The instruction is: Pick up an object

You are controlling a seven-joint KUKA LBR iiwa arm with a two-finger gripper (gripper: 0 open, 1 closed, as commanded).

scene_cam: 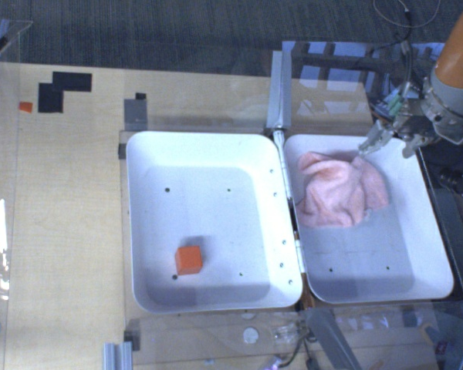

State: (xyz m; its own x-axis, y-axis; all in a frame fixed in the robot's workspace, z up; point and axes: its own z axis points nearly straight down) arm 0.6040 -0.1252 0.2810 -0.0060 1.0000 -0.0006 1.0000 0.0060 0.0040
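From above, my arm (457,68) comes in at the upper right, grey with the orange band showing at the frame's edge. My hand (389,139) hangs over the far rim of the right bin (370,280), tilted down toward the left. One slim finger (373,140) points down at the far edge of the pink cloth (341,189), its tip just at or barely above the fabric; I cannot tell whether it touches. A second finger seems to sit further right by the bin's far right corner, so the hand looks spread apart, with nothing held between the fingers.

The cloth lies crumpled in the far half of the right bin, nearer its left wall, a soft heap with folds. The near half of that bin is bare white floor.

The left bin (216,160) sits just beside the right one, their walls meeting along a grey strip. In it an orange block (189,260) rests on the floor toward the near left corner, well apart from my hand.

Both bins stand on the pale wooden desk (62,230). On the desk's far left lie black shapes (62,89) and a small orange mark (25,107).
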